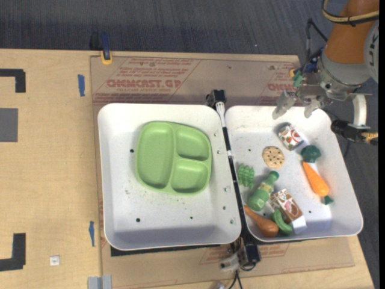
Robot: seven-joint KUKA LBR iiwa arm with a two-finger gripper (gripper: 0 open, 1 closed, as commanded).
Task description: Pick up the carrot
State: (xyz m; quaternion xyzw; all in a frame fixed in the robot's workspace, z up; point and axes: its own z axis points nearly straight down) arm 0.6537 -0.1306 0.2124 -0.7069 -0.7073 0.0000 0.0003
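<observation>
The carrot (316,179) is an orange toy lying at a slant near the right wall of the right bin (346,221), with a dark green tuft (311,153) at its upper end. My gripper (298,106) hangs over the bin's far edge, up and to the left of the carrot and well apart from it. Its two fingers (281,109) are spread open with nothing between them.
The right bin also holds a red-and-white packet (291,136), a cookie (274,156), a green ridged piece (245,174), a green bottle (263,194), another packet (289,208) and an orange-brown piece (262,222). A green divided plate (173,157) lies in the left bin (114,179).
</observation>
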